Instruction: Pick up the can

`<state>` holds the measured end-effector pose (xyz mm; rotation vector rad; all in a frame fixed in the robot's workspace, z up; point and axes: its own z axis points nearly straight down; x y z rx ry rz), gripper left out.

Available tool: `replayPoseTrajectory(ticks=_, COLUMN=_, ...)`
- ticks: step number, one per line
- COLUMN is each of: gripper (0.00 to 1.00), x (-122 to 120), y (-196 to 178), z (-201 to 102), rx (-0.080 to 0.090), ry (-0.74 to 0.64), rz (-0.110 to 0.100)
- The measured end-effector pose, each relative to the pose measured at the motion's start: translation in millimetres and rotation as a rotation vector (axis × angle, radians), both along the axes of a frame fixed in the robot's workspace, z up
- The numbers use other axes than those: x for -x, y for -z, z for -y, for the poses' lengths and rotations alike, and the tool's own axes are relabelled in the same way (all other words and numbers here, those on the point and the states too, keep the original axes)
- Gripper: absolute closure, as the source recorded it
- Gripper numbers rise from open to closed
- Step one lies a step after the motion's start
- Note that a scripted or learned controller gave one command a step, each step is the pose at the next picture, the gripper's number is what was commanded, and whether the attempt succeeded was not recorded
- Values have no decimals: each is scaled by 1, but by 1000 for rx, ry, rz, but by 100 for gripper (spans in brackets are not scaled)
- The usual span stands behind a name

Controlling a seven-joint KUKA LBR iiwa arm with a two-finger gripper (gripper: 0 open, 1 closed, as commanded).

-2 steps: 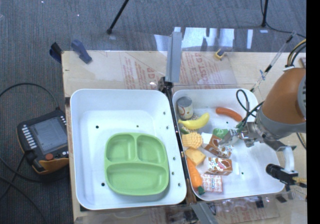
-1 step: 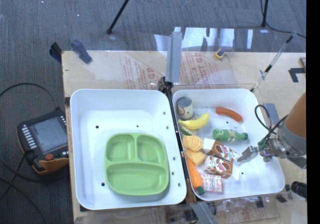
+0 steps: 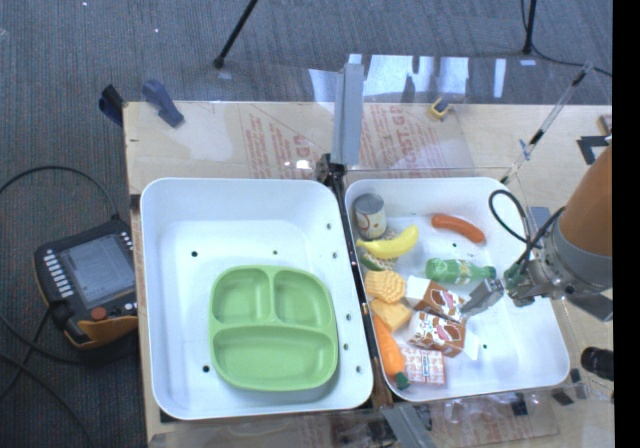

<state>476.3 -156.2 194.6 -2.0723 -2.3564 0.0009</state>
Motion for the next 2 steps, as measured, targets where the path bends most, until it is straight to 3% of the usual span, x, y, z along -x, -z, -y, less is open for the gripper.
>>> replayPoseTrajectory(ticks=1, gripper=0, x=-56, y=83, z=14, rx=5, ry=74, rz=27)
replayPoseTrajectory(ticks=2, gripper=0, x=-57, y=92, z=-11, rx=8, ry=273, rz=30)
